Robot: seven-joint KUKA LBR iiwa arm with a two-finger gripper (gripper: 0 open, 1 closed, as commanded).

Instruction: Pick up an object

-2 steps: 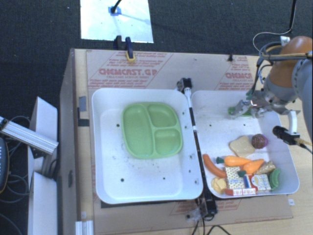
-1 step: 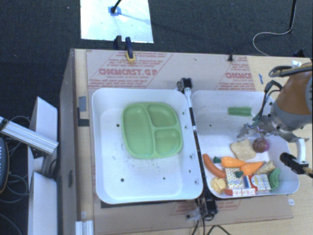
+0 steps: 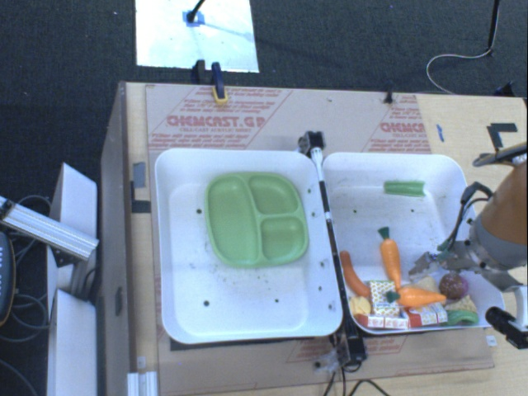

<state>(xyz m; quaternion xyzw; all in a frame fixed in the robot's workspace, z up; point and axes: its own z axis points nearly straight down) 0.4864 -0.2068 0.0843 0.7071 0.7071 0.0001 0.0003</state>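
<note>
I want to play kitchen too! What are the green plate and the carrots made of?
The green divided plate looks like moulded plastic: one even colour, smooth soft-edged compartments, a dull sheen. The carrots also look like toy plastic, plain bright orange with green tops, though they are small here, so rubber or foam is possible.

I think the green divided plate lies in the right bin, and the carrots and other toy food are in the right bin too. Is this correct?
Not quite. The camera view shows the green divided plate in the left bin, not the right one. The rest holds: the carrots and the other toy food lie in the right bin.
</note>
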